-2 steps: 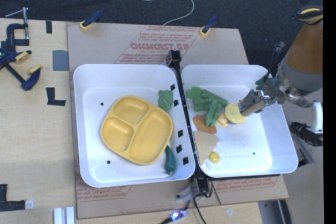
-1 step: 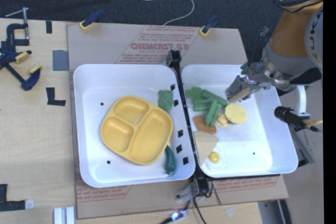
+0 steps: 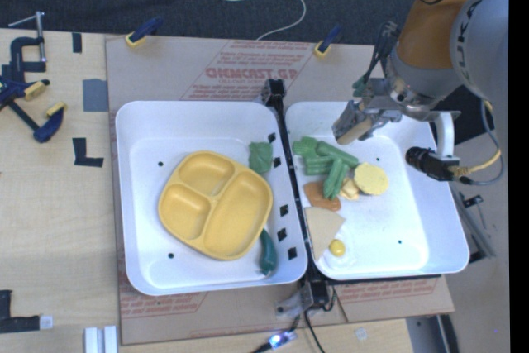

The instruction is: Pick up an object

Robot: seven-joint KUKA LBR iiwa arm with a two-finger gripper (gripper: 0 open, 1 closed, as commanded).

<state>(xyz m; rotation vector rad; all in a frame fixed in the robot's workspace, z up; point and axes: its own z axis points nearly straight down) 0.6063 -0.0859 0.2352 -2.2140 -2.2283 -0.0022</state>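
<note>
My hand [image 3: 354,128], grip state I can't tell, hovers just up-right of the green toy veg [image 3: 329,161]: looks light, rigid, slick plastic, so I'd pinch mid-stalk.

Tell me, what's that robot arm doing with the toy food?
The arm reaches in over the right bin. Its gripper hangs just above a pile of toy food there: green pieces, a yellow round and a tan wedge. It holds nothing yet. The left bin has a yellow tray.

Tray [image 3: 216,203] in left bin [image 3: 132,178]; toys [image 3: 335,169] in right bin [image 3: 430,236]
</note>
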